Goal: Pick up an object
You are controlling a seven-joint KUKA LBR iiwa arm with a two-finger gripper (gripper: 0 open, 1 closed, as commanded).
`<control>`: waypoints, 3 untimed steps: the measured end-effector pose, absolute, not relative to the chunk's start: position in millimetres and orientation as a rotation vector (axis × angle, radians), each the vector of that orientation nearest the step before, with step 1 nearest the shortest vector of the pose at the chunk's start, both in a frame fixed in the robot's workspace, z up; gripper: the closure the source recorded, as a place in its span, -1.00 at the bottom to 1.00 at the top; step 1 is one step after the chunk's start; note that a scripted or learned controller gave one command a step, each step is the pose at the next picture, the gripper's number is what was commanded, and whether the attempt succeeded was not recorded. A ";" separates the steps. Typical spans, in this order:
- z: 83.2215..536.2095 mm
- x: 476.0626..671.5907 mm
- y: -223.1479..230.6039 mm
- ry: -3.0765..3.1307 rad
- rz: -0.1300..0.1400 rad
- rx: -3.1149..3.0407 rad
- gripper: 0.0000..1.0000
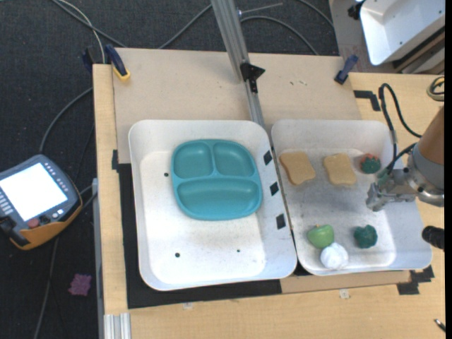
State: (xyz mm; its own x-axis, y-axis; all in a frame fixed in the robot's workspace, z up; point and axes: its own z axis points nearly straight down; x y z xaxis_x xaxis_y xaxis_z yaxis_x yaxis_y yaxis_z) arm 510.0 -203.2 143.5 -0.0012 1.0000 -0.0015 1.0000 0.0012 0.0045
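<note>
Pincer [374,200] low over right bin [311,129], wrist tilted.

dark carpet [42,62], loose cables [63,9], wooden bench [183,83]

The arm [432,162] reaches in from the right (wrist bent downward), its gripper [378,196] held low, pointing left.

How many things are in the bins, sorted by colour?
Tan: 2, bread slices and
Green: 2, light green piece, dark green piece
Red: 1, small piece
White: 1, ball
Teal: 1, tray
Total: 7
</note>
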 end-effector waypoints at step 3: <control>250.9 523.5 -146.3 2.229 0.001 2.218 1.00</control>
State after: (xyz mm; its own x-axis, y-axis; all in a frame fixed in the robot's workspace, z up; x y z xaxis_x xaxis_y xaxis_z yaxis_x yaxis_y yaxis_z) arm 523.5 -146.3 250.9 -0.0050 1.0000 0.0021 1.0000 0.0050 -0.0013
